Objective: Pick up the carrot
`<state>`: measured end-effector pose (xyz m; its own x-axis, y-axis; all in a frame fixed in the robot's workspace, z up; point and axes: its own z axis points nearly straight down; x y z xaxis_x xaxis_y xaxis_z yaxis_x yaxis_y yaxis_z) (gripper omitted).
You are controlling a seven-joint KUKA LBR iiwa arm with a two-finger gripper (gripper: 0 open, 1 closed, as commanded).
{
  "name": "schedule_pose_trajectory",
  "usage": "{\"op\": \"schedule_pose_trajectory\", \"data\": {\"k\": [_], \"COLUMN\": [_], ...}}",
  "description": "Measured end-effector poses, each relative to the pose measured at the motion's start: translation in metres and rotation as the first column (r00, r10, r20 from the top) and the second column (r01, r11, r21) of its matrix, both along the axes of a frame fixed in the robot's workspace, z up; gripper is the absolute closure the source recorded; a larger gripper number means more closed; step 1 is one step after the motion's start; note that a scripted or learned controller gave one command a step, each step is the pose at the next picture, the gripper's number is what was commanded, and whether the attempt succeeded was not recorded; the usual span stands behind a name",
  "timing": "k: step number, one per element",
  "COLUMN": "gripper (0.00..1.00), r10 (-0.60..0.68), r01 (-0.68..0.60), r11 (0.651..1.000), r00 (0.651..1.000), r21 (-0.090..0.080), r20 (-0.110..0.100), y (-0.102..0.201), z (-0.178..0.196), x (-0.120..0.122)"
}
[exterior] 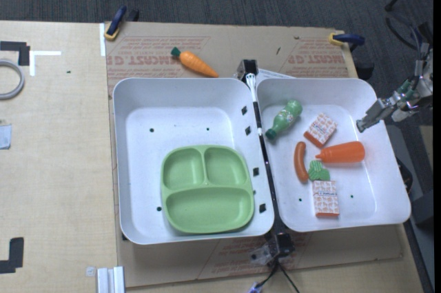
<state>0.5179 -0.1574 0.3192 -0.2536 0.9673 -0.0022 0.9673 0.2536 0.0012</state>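
Note:
A large orange carrot [342,153] with a green top lies on its side in the right bin [386,209], near the middle. A smaller carrot [195,62] with a green stub lies outside the bins, on the cardboard behind the left bin. My gripper [368,120] hangs at the right bin's far right rim, up and to the right of the large carrot and apart from it. Nothing shows at its tip.
The right bin also holds a green bottle [284,118], a red sausage [300,161] and two small cartons [321,129] [326,200], all close to the large carrot. A green divided plate [207,188] sits in the left bin [131,147]. Clamps hold the cardboard's back corners.

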Motion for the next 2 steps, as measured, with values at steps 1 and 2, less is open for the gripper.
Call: {"op": "schedule_pose_trajectory", "data": {"k": [1,2], "gripper": [0.0,0.0], "r10": [-0.218,-0.286], "r01": [0.218,0.286], "r11": [0.976,0.958], "r00": [0.976,0.958], "r21": [0.001,0.0], "r20": [-0.004,-0.002], "y": [0.06,0.037], "z": [-0.138,-0.078], "x": [-0.018,0.033]}}
